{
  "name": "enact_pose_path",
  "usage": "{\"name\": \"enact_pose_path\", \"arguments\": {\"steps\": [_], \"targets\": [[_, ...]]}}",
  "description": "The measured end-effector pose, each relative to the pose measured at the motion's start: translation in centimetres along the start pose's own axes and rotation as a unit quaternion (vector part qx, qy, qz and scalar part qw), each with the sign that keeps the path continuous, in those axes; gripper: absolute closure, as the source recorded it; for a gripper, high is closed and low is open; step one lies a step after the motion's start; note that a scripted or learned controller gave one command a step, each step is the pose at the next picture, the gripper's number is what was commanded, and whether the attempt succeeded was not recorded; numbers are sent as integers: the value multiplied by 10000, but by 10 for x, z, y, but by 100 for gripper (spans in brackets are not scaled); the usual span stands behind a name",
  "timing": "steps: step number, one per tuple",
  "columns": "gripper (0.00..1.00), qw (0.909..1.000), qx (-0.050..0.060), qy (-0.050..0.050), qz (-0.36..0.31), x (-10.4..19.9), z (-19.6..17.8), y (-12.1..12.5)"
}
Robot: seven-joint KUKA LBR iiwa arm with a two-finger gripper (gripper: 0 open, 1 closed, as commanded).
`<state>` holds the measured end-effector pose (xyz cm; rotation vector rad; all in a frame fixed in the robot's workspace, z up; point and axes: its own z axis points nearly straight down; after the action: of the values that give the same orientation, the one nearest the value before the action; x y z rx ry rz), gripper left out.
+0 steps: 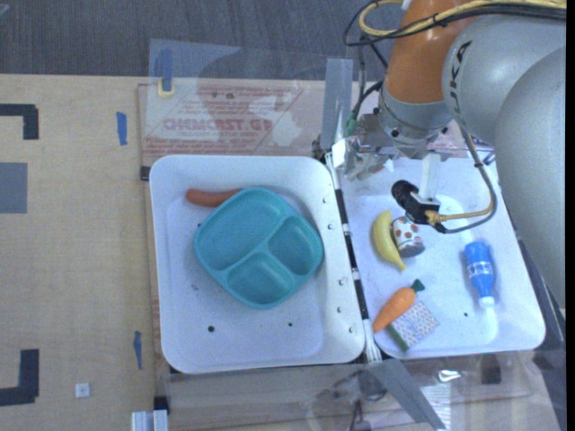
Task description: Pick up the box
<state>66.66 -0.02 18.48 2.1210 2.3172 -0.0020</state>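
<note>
**Camera view: gripper well apart from the box, approach not yet made**

Shows the gripper (364, 158) over the far left corner of the right bin (449, 285), close by the divide between the two bins. Cannot tell from this angle whether released or clenched; nothing seen held. Finds the box (414, 325), small and patterned, lying flat near the bin's near edge, touching or all but touching the carrot (396, 305) beside it. Places a banana (386, 239) and a small spotted cup (407, 237) between gripper and box, with a blue bottle (479, 271) off to the right. Leaves the left bin (180, 312), with its teal divided plate (259, 246) and orange sausage (208, 197), out of the matter.

Reads as the approach step, apparently not begun. Calls next for a traverse toward the near edge, passing above banana and cup, then a descent square onto the box. Risks nudging the carrot, or catching it along with the box.
</note>
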Motion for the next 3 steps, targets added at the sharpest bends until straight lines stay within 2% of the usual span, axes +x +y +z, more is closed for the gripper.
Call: {"name": "enact_pose_path", "arguments": {"steps": [1,2,3], "targets": [[100,10000,-4,4,-19,-64,0,-60],[0,10000,-4,5,-20,-64,0,-60],[0,9999,-39,-1,167,-114,97,-76]]}}
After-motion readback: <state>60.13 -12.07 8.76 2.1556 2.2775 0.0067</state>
